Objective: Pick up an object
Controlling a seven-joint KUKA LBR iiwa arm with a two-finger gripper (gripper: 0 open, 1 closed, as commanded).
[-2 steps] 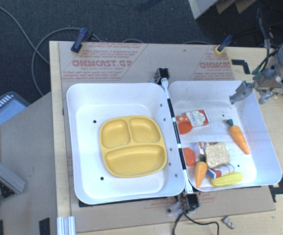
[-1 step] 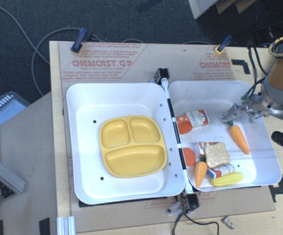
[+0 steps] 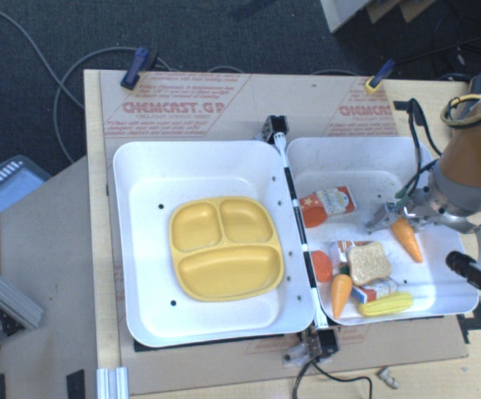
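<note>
Gripper (image 3: 400, 214) hangs low over the right bin (image 3: 340, 155), near that bin's right side, at the end of the grey arm with its orange band (image 3: 471, 152). Whether it is parted or closed cannot be made out, since the wrist hides most of it. A toy carrot (image 3: 407, 238) lies just beside and below the gripper, slanting down and to the right on the bin floor; it may be touching the gripper's tip, but no grip on it is visible. Further left in the same bin sit a red-and-white carton (image 3: 328, 202), a slice of bread (image 3: 369, 263) resting on other pieces, a second carrot (image 3: 341, 294) and a yellow corn cob (image 3: 384, 305). The left bin (image 3: 140, 248) holds a yellow divided plate (image 3: 224, 248), well apart from the gripper.
</note>
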